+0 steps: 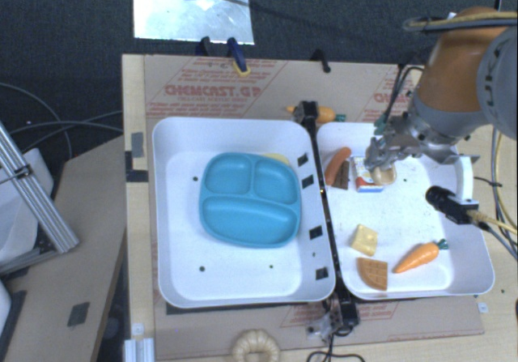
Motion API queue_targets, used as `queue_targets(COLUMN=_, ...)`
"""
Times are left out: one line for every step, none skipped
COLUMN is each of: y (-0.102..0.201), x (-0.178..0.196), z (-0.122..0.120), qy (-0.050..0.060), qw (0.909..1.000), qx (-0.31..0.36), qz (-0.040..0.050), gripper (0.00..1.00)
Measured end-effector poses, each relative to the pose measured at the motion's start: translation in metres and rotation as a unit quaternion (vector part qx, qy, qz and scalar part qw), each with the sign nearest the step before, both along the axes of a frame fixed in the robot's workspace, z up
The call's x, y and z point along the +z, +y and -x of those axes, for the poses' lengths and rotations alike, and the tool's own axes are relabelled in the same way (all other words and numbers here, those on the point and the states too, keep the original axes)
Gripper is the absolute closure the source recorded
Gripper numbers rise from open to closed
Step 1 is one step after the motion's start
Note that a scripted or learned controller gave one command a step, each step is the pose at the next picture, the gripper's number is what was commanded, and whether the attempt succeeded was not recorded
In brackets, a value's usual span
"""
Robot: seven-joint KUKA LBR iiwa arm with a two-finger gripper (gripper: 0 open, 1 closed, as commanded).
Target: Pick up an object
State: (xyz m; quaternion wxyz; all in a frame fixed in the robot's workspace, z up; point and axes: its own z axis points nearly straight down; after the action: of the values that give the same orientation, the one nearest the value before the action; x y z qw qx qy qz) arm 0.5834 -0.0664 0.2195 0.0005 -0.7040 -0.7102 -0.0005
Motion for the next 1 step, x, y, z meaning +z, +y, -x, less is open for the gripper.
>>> queue_targets(y=0.0515, x=0.0084, z=0.025, qy=0.0, qw=1.0, qx=0.001, qz=-0.0007, gripper=1.0)
